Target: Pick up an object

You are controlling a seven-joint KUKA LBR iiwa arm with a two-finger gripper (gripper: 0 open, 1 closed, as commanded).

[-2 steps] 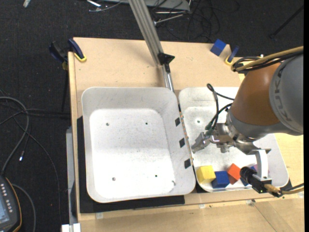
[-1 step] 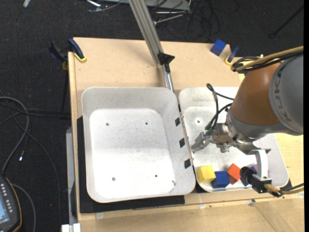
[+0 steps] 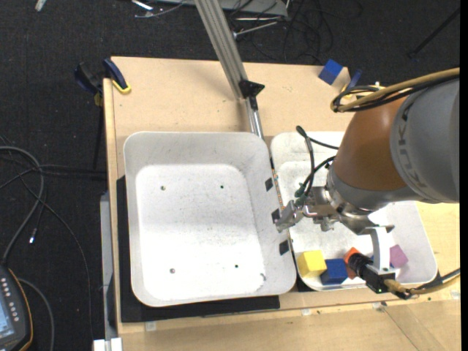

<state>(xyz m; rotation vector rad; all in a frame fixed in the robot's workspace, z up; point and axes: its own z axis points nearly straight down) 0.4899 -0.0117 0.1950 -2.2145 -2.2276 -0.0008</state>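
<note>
Gripper (image 3: pixel 287 218) state unreadable above right bin (image 3: pixel 424 229); yellow block (image 3: pixel 312 262) beside blue block (image 3: pixel 335 270) looks light, rigid, best pinched across flat opposite faces.

arm (image 3: pixel 395 152) over right bin (image 3: pixel 289 152); yellow block (image 3: pixel 312 262), blue block (image 3: pixel 335 270), purple block (image 3: pixel 398 256) inside.
</note>
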